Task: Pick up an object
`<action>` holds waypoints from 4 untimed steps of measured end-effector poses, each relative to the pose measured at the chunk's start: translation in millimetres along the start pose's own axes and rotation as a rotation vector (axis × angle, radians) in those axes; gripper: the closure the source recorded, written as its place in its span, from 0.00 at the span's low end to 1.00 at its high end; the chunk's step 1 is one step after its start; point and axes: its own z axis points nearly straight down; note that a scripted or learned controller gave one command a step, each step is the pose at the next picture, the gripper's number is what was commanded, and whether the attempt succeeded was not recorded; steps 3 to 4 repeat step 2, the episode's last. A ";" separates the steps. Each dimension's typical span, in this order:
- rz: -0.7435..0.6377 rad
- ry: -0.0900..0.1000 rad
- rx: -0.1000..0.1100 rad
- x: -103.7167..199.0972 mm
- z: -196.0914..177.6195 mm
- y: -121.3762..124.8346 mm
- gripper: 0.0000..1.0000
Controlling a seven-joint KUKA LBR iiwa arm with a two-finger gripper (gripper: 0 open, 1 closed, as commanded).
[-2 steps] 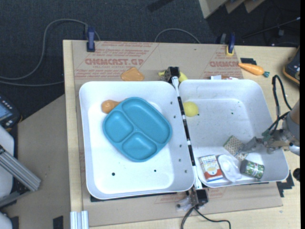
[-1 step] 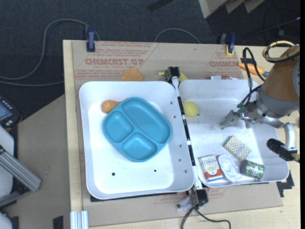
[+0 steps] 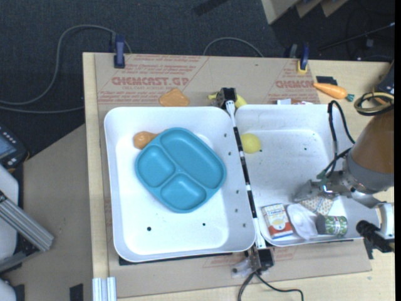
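Observation:
My gripper (image 3: 318,190) reaches in from the right and hangs low over the front of the right bin (image 3: 282,127). Just beneath it lies a small patterned packet (image 3: 317,204). In front of that, along the bin's near edge, sit a small red and white carton (image 3: 276,221), a white crumpled item (image 3: 302,222) and a green can (image 3: 332,226) on its side. A yellow lemon-like fruit (image 3: 250,143) rests against the bin's left wall. I see nothing lifted by the gripper.
The left bin (image 3: 188,237) holds a blue divided plate (image 3: 180,168) and a small orange item (image 3: 143,139) beside it. On the bench behind the bins lie an orange piece (image 3: 173,97), a yellow and black item (image 3: 225,97) and a carrot (image 3: 331,91).

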 end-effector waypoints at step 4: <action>-0.001 -0.003 -0.007 0.1 -10.9 3.4 0.00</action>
